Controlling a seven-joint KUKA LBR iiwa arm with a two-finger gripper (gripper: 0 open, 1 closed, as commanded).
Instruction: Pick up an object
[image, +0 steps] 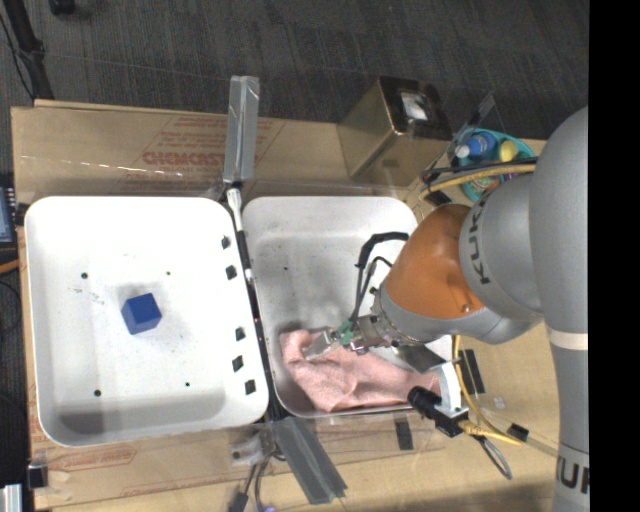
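The tool sits on the soft pink cloth near the bench's front edge; I cannot tell its grip.

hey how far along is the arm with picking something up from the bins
Done: the arm has reached into the right bin, and its gripper is down at the pink cloth. In hand: nothing clearly; the cloth lies on the bin floor, and a grasp cannot be confirmed from this view. Left: secure a grip and lift. The blue cube sits untouched in the left bin.
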